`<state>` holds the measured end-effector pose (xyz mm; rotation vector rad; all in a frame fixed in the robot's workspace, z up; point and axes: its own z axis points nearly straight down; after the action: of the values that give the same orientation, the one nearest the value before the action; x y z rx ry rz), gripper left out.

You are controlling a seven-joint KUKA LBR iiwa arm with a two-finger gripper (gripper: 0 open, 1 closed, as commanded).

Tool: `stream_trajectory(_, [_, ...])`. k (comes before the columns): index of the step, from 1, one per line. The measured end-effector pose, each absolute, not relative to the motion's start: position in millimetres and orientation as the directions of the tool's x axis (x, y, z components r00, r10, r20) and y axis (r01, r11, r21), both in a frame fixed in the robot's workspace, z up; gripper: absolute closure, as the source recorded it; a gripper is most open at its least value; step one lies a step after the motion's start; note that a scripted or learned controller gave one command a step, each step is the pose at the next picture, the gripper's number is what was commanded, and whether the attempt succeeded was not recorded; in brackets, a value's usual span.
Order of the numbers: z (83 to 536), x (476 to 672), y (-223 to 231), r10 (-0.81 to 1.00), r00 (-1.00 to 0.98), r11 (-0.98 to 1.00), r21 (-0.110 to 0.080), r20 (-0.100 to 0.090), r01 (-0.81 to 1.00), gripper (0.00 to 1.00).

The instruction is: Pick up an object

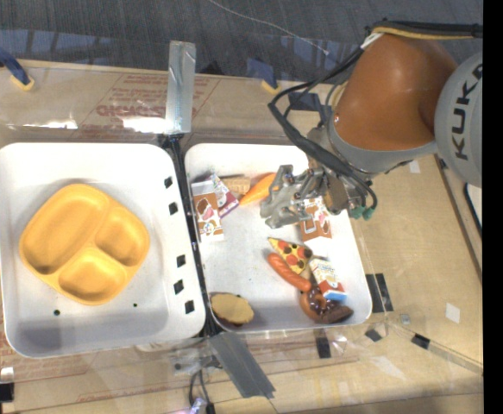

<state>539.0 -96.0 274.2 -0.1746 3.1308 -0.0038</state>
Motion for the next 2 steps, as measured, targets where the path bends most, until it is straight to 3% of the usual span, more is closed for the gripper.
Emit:
stream_trajectory(1, [201.7,578.4,-44.4,-0.077,-0.997,0.997,0.002,0.006,-0.077,1.00])
stream_trajectory(2, [269.6,612.3,-30.5,0.315,-0.949,0.949,0.000,-0.005,0.315,1.00])
